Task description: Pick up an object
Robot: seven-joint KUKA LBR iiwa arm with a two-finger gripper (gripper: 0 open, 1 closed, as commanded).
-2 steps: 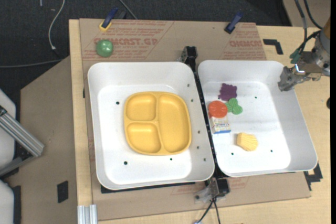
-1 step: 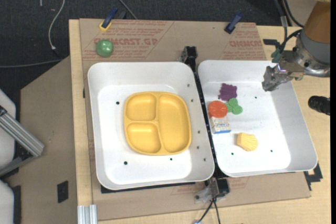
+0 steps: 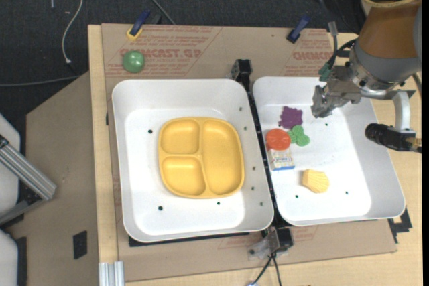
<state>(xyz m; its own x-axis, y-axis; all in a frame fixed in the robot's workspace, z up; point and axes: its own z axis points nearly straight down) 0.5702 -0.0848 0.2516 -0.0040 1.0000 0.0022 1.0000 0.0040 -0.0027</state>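
Hand [image 3: 322, 106] above right bin [image 3: 355, 204], purple toy [image 3: 291, 116] beside

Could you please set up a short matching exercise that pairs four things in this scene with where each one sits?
Things:
1. yellow divided plate
2. green ball
3. purple toy
4. yellow shell-shaped toy

Places:
A. on the cardboard outside the bins, far left corner
B. right bin, nearest its front edge
C. in the left bin
D. right bin, just left of the gripper

Pairs: 1-C, 2-A, 3-D, 4-B
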